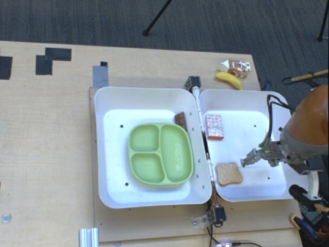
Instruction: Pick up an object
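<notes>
**A:** Lower right of the frame: the claw (250,159) sits low inside the right bin (257,189), reaching in from the right edge. Its fingers look parted a little, with nothing between them. Nothing is held.

**B:** Nearest candidate?

**A:** The toast slice (229,174), lying flat on the bin floor just below and left of the claw tips, close but apart from them. A red-and-white packet (214,126) lies flat further up the same bin, near the divider, well apart from the claw.

**B:** Why that posture, then?

**A:** My reading: the arm comes in low and slanted from the right because its base is that side, so the right bin is the easy reach. The tips point left toward the toast, which suggests an approach on that item, though I cannot confirm the target.

**B:** Left bin?

**A:** The left bin (110,138) holds a green divided plate (160,154), flat, filling most of the floor. A small brown block (180,119) sits by the plate's upper right corner, against the divider. Both are far from the claw.

**B:** Anything outside the bins?

**A:** A banana (228,79) and a small carton (237,66) rest on the surface (46,153) above the right bin, beyond its rim. Not reachable without leaving the bin.

**B:** Risk?

**A:** Toast is thin and flat; the fingers may skid over it instead of closing on its edges.
</notes>
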You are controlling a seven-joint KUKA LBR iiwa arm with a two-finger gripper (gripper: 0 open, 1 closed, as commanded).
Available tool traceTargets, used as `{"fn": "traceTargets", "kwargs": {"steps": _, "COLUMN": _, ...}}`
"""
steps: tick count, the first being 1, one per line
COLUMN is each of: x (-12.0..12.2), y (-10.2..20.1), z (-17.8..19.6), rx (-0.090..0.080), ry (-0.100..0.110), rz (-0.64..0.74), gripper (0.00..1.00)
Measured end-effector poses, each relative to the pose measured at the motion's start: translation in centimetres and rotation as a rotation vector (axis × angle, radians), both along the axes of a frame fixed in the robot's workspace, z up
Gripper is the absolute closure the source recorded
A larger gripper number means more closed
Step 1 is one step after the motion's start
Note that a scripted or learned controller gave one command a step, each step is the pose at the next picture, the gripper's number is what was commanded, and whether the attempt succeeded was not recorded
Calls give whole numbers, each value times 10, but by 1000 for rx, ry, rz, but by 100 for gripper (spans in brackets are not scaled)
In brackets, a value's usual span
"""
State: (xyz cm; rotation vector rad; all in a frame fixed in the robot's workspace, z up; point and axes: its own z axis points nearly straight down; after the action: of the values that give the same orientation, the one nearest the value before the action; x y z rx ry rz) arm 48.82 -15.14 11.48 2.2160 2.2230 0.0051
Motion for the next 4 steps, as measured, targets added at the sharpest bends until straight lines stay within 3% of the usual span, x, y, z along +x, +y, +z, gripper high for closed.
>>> {"fn": "traceTargets", "kwargs": {"steps": 1, "x": 1, "y": 0, "z": 11, "rx": 0, "ry": -3, "rz": 1, "gripper": 100}}
{"fn": "traceTargets", "kwargs": {"steps": 2, "x": 1, "y": 0, "z": 10, "rx": 0, "ry": -3, "rz": 2, "gripper": 0}}
{"fn": "traceTargets", "kwargs": {"steps": 3, "x": 2, "y": 67, "z": -27, "rx": -2, "ry": -6, "rz": -1, "gripper": 0}}
{"fn": "traceTargets", "kwargs": {"steps": 4, "x": 4, "y": 67, "z": -15, "rx": -3, "ry": -15, "rz": 1, "gripper": 100}}
